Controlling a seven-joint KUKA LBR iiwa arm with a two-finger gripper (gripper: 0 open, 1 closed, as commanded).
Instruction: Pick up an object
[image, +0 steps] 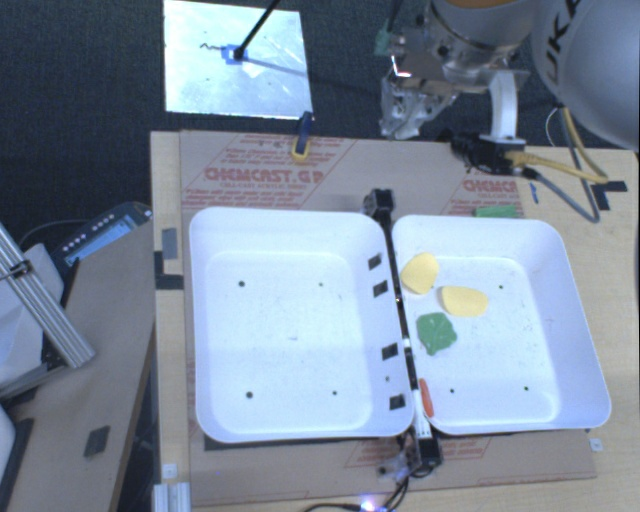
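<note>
Three small flat objects lie in the right bin (560, 270), near its left wall: a yellow piece (420, 271), a second yellow piece (464, 300) just right of it, and a green piece (436, 332) below both. A thin orange-red object (427, 397) rests by the divider at the bin's lower left. My gripper (404, 112) hangs high above the bench's far edge, behind the bins and well away from the objects. Nothing shows beneath it.
The left bin (215, 260) sits beside the right one, joined by a black clipped divider (395, 320). Cardboard (260, 170) underlies both bins. Yellow cables (560, 165) trail at the back right. A shiny metal plate (238, 58) lies on the floor beyond.
</note>
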